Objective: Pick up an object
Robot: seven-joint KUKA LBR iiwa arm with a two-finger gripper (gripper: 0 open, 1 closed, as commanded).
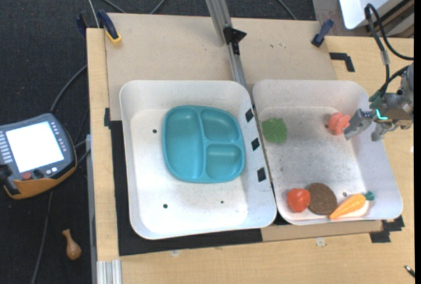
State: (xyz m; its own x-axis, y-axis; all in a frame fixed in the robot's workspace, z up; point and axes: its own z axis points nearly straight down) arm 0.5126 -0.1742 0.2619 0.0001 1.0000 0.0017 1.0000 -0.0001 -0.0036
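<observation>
The gripper (366,125) hangs over the right bin (378,164), just beside a pink toy (338,122), with a teal tray (202,143) in the left bin (141,164)

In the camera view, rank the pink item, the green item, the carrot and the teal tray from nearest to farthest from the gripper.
Measured from the gripper at the right bin's right side:
1. Pink item, just left of the gripper.
2. Carrot, at the right bin's near edge.
3. Green item, at the right bin's left side.
4. Teal tray, in the left bin.
</observation>
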